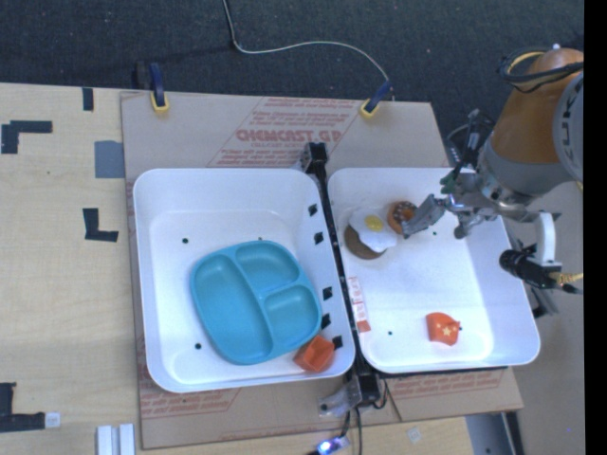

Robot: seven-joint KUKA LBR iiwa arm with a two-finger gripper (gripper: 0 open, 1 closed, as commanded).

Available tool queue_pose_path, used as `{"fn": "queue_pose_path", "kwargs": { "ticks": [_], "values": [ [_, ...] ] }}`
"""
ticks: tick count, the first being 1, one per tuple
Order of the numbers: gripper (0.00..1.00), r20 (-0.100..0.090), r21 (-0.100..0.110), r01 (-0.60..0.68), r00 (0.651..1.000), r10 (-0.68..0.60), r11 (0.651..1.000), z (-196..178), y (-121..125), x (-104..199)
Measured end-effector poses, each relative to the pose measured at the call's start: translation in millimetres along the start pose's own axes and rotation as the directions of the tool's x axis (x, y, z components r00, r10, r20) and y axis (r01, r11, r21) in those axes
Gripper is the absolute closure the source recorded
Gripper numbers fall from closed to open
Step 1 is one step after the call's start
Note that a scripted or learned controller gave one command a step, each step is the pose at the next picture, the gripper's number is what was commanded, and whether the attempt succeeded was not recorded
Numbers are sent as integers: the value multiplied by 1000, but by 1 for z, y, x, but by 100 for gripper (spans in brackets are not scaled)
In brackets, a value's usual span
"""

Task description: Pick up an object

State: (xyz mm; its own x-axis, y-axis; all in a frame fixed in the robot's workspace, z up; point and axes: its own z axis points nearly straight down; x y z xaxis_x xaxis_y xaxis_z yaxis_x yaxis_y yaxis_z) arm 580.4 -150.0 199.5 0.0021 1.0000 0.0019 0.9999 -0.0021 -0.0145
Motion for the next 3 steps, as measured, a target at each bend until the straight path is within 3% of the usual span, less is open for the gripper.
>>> {"fn": "queue_pose_path", "kwargs": {
  "ticks": [1, 3],
  "values": [
    [0, 2, -13, 3, 1000, -3, 1000, -7, 3, 0],
    [0, 2, -8, 3, 1000, -3, 1000, 111, 1, -3]
  ]
}}
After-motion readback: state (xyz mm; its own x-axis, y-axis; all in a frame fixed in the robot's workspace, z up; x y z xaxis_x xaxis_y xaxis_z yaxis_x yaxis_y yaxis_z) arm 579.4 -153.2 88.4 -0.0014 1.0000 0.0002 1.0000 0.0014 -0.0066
